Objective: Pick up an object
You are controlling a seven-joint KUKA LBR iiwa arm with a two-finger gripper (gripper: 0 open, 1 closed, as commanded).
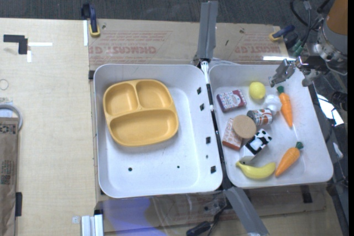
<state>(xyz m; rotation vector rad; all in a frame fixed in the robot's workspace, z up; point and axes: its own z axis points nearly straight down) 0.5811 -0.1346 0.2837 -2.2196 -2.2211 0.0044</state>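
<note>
Bench: you see two white bins [105, 135] side by side.
Plate [141, 112]: yellow, alone in the left bin.
Carrot [285, 109]: your landmark, right bin's far right.
Gripper [284, 75]: above the carrot's top, fingers spread, gripping nothing.
Lemon [256, 90]: just left of the carrot.
Banana [256, 169]: well below it, near edge.

Red lettering on the brown cardboard sheet [182, 41] at twelve o'clock behind the two bins, printed upside down and repeated left and right, appearing to read "CHEMC" plus digits, remainder too blurred to read
</note>
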